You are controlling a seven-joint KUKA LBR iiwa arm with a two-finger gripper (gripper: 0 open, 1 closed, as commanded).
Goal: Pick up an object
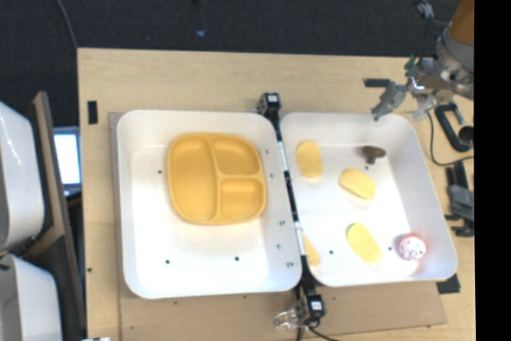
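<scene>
The right bin (431,172) holds several yellow oval pieces: one near its left wall (310,160), one in the middle (357,184), one toward the front (364,242), and a smaller one (310,253) against the front left wall. A small brown object (372,153) lies toward the back, and a pink and white ball (411,247) rests in the front right corner. My gripper (383,94) hangs over the bench just behind the right bin's back rim, above and right of the brown object. Its two fingers stand apart with nothing between them.
A yellow divided plate (215,177) lies in the left bin (144,251). A black clamp (270,102) sits where the two bins meet at the back, another fitting (307,307) at the front. Cables and dark parts (455,172) lie along the bench's right side.
</scene>
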